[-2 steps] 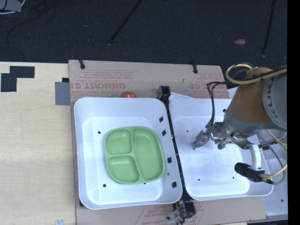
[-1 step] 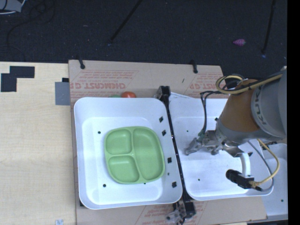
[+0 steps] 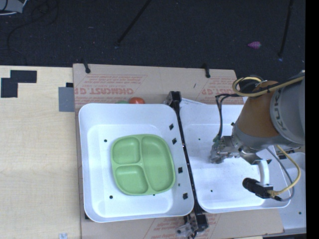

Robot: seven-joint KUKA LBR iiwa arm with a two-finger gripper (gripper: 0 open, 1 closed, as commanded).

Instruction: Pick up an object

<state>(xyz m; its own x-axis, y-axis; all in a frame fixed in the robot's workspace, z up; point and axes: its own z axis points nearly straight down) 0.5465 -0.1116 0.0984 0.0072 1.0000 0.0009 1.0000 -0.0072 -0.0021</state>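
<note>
We find two shallow white bins side by side on a cardboard sheet. The left bin (image 3: 94, 133) holds the one object we can identify — a pale green plate (image 3: 142, 164) with three compartments, lying flat on the bin floor, near its middle. Its outline is a rounded rectangle; two smaller compartments sit at its left side, one above the other, and one larger compartment runs down its right side. The long axis runs roughly from the upper left to the lower right of the view, slightly tilted against the bin walls. Nothing touches the plate.

A small red-orange object (image 3: 136, 101) shows just behind the left bin's far rim; we cannot tell what it is.

Over the right bin (image 3: 209, 198) the arm (image 3: 264, 118) reaches in — grey, with an orange band. The gripper (image 3: 218, 151) hangs low over the bin floor, well apart from the plate. Whether its fingers are open or closed we cannot tell.
</note>
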